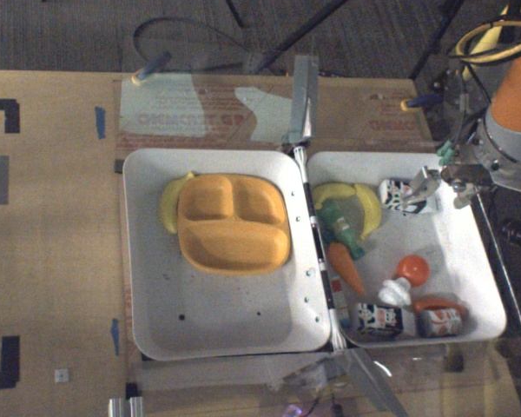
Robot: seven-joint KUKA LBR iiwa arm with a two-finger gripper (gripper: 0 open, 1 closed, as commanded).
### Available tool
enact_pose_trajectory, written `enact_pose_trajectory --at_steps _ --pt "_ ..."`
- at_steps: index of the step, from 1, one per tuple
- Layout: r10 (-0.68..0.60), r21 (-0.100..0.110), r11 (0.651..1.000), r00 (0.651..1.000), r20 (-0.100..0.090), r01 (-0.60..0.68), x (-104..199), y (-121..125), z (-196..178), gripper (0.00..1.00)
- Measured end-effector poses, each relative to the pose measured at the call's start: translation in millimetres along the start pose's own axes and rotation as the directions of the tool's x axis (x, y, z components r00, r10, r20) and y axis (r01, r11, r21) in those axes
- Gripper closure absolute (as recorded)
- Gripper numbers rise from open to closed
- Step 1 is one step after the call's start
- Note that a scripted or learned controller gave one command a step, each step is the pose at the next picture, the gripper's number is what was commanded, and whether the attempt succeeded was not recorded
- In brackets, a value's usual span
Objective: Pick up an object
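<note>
I saw the gripper (440, 186) at the right bin's (478, 259) far right, fingers apart, holding nothing, beside a small carton (396, 195).

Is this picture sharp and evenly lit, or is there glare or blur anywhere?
Camera view: soft overall, small labels on the cartons unreadable; light is fairly even, the white bins bright but not blown out; glare streaks on the clear sheet behind the bins; faint shadows under the orange tray; the gripper looks slightly blurred.

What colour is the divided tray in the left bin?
Orange-yellow, plain with no pattern; the divided tray shows best in the camera view.
</note>
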State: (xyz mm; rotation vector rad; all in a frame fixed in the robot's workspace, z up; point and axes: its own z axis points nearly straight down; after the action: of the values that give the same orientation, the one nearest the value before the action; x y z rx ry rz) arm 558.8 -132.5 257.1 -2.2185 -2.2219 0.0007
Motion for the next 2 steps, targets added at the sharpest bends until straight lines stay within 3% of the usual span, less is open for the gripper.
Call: enact_pose_trajectory --at_steps 1,2 --pt "-0.124 0.0 0.992 0.992 0.0 0.124 -19.9 26.4 116.3 0.0" --pt "-0.273 -0.004 0.962 0.962 0.002 0.273 -49.4 -7.2 171.0 0.0"
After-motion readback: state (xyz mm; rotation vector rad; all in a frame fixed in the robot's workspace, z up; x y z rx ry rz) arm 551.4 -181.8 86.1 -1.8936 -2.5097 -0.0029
